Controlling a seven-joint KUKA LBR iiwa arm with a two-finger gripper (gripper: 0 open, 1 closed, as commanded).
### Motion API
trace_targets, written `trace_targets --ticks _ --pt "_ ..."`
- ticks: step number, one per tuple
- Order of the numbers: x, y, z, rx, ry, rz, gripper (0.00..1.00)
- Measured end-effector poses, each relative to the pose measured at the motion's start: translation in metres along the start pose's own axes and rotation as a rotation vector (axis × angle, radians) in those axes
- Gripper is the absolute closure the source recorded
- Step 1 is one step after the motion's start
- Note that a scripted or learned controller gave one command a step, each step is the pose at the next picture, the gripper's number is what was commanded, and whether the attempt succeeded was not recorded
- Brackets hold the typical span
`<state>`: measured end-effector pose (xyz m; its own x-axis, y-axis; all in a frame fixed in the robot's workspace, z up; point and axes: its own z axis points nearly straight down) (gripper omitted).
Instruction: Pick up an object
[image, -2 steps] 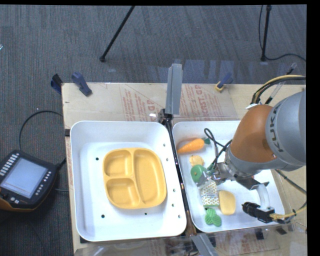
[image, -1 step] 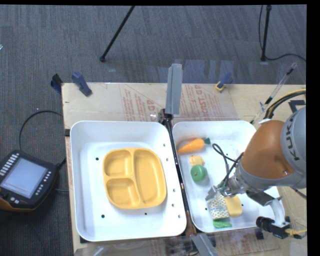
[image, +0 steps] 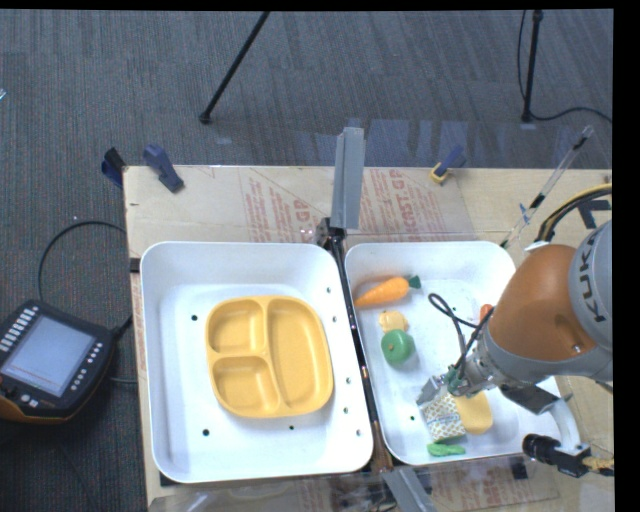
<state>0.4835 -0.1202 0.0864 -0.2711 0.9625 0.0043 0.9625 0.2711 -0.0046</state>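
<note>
Lowest in the frame, a small green piece (image: 446, 450) lies at the bottom edge of the right bin (image: 500, 255), just below a checkered packet (image: 441, 416) and a yellow block (image: 474, 412) that sit side by side, touching or nearly so. Right above the packet, the hand (image: 452, 381) hangs at the end of the grey arm with its orange band (image: 535, 312), which reaches in from the right of the frame; I cannot tell how far the hand is open, or whether it has hold of anything. Further up the same bin lie a green round fruit (image: 398, 347), a small pale yellow object (image: 392, 321) just above it, and an orange carrot (image: 386, 291) near the bin's upper left corner. Left of these, the left bin (image: 170, 300) holds a yellow divided plate (image: 269, 356) at its middle. Both bins rest on the worktop (image: 230, 205), where a blue clamp (image: 162, 167) sits at the upper left edge.
</note>
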Motion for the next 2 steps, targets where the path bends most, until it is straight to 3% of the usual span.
trace_targets --ticks 1,2 --pt "0.071 0.011 -0.100 -0.002 -0.002 0.232 1.00" --pt "0.056 0.030 -0.153 -0.006 -0.004 0.220 1.00"
